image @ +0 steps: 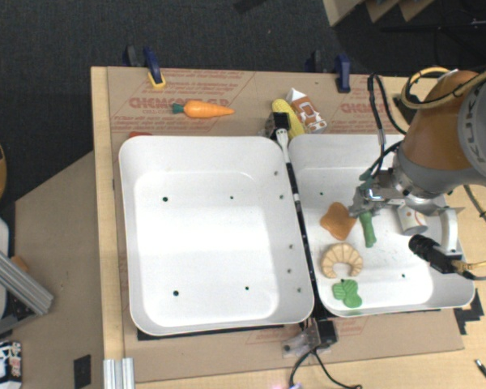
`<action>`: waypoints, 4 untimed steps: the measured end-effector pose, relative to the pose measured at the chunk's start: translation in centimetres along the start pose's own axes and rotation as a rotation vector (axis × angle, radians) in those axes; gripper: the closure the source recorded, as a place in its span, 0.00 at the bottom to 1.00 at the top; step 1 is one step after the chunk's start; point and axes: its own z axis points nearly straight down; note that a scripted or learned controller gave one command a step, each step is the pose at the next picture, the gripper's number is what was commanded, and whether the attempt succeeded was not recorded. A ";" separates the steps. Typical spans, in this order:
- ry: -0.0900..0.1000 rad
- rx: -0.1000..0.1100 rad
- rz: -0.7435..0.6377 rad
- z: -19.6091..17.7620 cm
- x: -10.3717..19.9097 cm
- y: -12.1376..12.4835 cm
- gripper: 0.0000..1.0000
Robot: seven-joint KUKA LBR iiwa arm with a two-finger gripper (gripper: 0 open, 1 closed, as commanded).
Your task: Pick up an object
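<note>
Pincer (364, 215) low in right bin (405, 286), grip state unclear, over a green stick-like item (368, 233) beside orange wedge (337, 220); croissant (342, 258) and green toy (347, 292) nearer front.

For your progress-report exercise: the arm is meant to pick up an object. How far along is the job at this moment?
Done: the arm has reached into the right bin, its gripper low beside the orange-brown piece. In hand: nothing is visibly held. Left: the croissant, the green item and that piece all lie on the bin floor, so grasp and lift remain.
</note>
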 end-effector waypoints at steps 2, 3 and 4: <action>0.001 0.002 0.002 -3.4 0.3 -7.2 1.00; 0.002 -0.006 -0.009 -6.8 7.3 0.6 1.00; 0.001 0.002 0.000 -7.1 7.0 0.8 1.00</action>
